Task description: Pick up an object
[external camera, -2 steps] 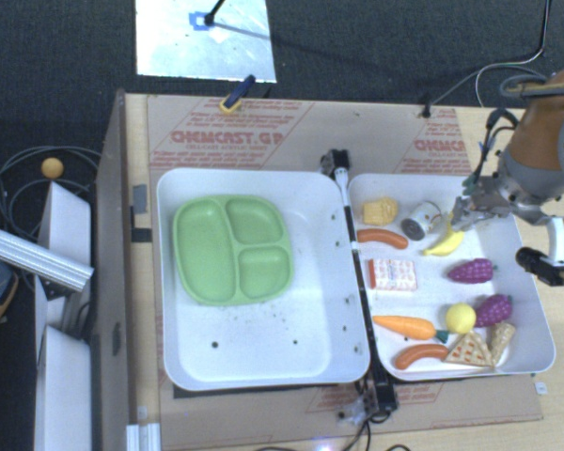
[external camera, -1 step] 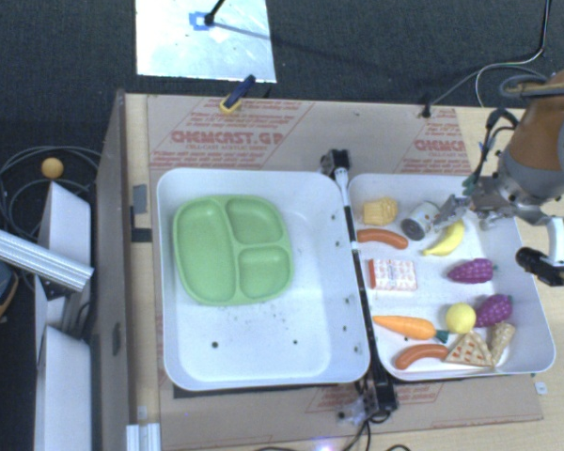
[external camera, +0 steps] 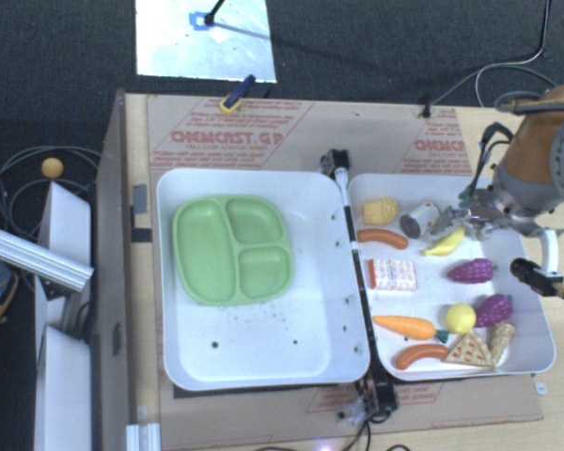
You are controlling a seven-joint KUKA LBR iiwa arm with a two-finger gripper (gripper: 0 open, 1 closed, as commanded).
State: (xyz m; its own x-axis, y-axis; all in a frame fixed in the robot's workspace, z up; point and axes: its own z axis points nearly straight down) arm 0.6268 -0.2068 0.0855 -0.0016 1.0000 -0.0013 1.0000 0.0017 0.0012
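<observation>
Two bins (external camera: 263,369), one tray (external camera: 232,248), twelve toy foods (external camera: 393,273)

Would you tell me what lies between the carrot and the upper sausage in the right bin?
In the camera view, a red-and-white packet lies between the upper sausage and the carrot.

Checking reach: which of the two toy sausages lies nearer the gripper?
The upper sausage, beside the corn; the other sausage lies at the bin's front edge, farther from the gripper.

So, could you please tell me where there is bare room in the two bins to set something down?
The left white bin has bare floor below and right of the green divided plastic plate. The right white bin is crowded with toy food; its one small gap lies right of the purple toy grapes.
</observation>
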